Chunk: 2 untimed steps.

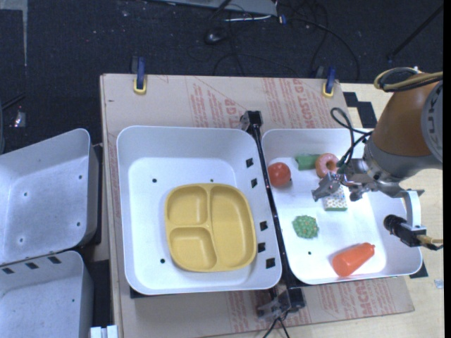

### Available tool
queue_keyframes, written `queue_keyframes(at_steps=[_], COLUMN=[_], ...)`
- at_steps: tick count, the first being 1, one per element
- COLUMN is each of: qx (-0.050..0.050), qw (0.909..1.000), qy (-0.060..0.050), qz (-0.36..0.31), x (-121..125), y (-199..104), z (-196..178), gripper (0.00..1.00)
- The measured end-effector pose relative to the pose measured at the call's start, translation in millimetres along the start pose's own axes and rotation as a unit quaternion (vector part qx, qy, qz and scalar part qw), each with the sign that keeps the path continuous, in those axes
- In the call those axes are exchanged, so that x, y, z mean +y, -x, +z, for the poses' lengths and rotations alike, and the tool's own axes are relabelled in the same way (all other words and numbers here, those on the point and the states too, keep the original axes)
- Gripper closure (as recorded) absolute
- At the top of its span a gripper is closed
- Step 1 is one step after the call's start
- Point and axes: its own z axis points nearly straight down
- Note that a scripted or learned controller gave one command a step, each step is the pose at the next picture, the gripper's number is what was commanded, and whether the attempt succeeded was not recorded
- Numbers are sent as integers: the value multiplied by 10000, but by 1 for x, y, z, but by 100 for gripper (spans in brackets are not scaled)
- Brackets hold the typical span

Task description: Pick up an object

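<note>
A robotics lab, by the look of it — a board (190, 97) clamped down with blue-and-yellow clamps (140, 76), two white bins (141, 189) set side by side on it, cables (310, 27) trailing over a dark speckled floor (56, 48), and a grey-and-orange arm (405, 129) reaching in — nothing homely anywhere.

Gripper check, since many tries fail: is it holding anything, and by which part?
Cannot be told. The gripper sits low in the right bin, just above a small speckled block, near the pink ring.
</note>
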Motion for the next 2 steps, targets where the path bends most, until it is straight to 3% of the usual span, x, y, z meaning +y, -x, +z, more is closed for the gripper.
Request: queue_keyframes(at_steps=[1,2], qx=[-29,-45], qw=[10000,9999], qy=[45,94], qz=[0,10], x=[1,4], y=[2,3], z=[50,35], gripper=[0,100])
